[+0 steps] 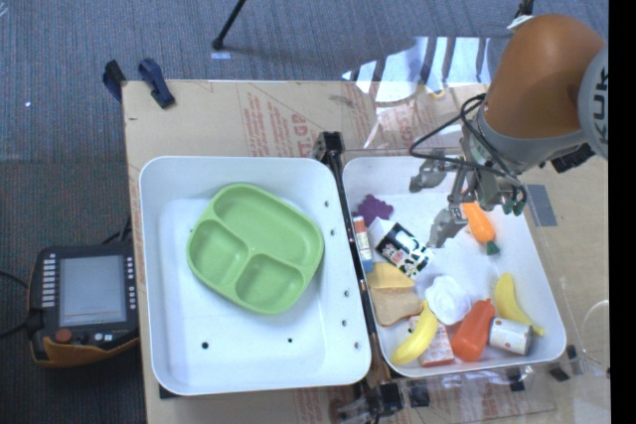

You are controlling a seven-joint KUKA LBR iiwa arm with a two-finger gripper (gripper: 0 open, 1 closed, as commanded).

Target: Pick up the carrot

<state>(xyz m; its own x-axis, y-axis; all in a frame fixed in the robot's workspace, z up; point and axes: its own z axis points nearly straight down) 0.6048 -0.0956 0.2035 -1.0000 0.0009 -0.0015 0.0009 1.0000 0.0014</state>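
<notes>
Carrot [480,223] count is one: small, orange, tapered, green stub at the low end, sitting up in the right bin [545,281] right against the gripper [459,212]. Nearest the camera in that bin are two smooth yellow bananas [417,339], an orange bottle shape [473,330] and a slice of toast [395,298]. Left bin [169,313] has one matte green three-section plate [255,247]. Gripper fingers look spread, with the carrot between them, though I can't tell how firmly it's pinched.

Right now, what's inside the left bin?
A green divided plate lies in the left bin, its three compartments bare. Whatever is under the plate is covered.
</notes>
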